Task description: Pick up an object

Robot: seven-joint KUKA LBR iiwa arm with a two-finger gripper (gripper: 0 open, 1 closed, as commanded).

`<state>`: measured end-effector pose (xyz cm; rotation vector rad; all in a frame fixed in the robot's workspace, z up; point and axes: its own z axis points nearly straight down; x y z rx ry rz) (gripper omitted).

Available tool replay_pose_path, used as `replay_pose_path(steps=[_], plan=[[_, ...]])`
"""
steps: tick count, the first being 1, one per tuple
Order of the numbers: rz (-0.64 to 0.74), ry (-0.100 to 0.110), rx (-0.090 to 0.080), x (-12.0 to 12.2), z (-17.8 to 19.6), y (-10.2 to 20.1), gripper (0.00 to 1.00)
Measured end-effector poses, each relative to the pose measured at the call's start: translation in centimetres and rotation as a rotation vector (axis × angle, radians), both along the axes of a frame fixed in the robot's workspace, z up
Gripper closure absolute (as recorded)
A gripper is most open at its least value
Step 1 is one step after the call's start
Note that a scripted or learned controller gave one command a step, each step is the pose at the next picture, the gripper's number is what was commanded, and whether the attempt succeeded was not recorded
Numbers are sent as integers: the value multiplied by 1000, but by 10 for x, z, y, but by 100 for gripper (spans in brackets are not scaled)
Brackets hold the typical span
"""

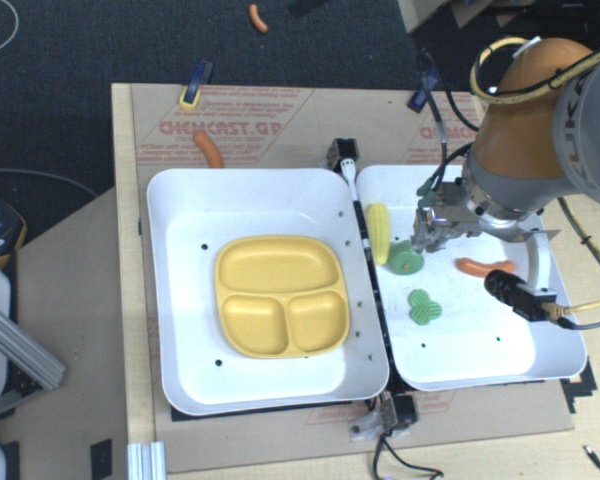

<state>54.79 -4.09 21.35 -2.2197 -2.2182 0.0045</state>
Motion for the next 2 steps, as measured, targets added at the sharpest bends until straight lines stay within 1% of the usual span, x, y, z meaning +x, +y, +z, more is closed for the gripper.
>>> replay_pose_path(steps=[1, 2], plan=[[2, -9, -2, 8, 14, 7, 100], [0, -4, 0, -2, 21, 1, 100]])
